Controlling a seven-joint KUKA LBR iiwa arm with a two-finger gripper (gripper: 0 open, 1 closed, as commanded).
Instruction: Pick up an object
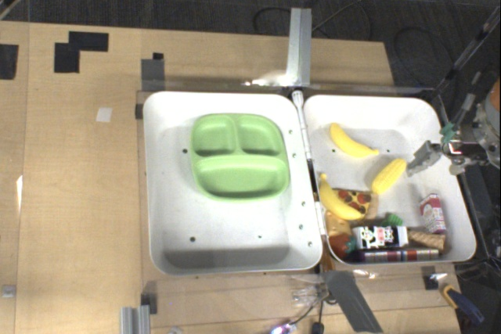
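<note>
While hanging over the right bin [438, 117], the pincer [427, 156] has an unreadable opening, holding nothing visible.

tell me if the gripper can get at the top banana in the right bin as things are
Probably yes. The gripper sits over the right bin, and the top banana lies alone on bare floor, apart from the other banana and the pile below.

The arm reaches in from the right edge, its gripper [430, 156] low and angled leftward.
</note>
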